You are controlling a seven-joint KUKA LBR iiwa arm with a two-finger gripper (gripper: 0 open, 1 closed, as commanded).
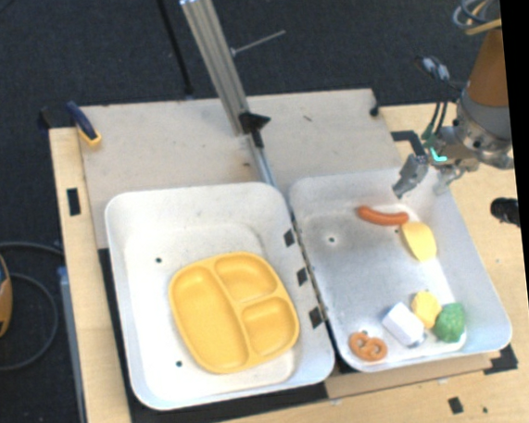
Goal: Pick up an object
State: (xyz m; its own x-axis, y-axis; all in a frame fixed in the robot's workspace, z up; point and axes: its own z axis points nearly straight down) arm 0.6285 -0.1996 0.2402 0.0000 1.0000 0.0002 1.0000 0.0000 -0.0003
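Note:
The right bin (345, 272) holds several small items. An orange-red sausage (383, 214) lies near its far edge, with a pale yellow piece (420, 240) just in front of it. At the near right corner sit a small yellow piece (425, 307), a green broccoli (450, 322), a white block (403, 324) and an orange pretzel (368, 346). My gripper (426, 179) hangs over the bin's far right corner, up and to the right of the sausage. It is open, with nothing between its fingers.
The left bin (136, 228) holds a yellow divided plate (234, 309). A metal post (221, 66) rises behind the bins, and its foot reaches the gap between them. Cables hang at the arm's wrist (485, 82).

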